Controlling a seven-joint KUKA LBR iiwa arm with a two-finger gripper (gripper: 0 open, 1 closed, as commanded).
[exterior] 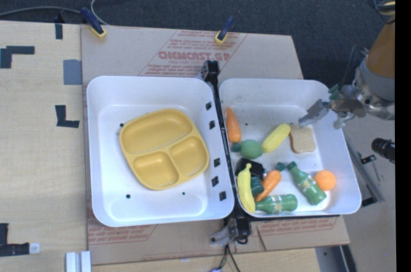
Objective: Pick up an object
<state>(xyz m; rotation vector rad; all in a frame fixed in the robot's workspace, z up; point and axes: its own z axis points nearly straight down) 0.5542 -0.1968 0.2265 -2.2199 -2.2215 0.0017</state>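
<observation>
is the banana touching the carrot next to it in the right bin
Touching. The camera view shows the banana lying against the lower carrot, with no white bin floor between them near the carrot's tip.

We saw the gripper (316,113) hovering at three o'clock over the right bin (257,90), just above the bread slice (303,139). Corn (276,136), carrots and green bottles crowded toward five o'clock. At nine o'clock, the left bin (103,136) bore a yellow divided plate (164,147).
</observation>
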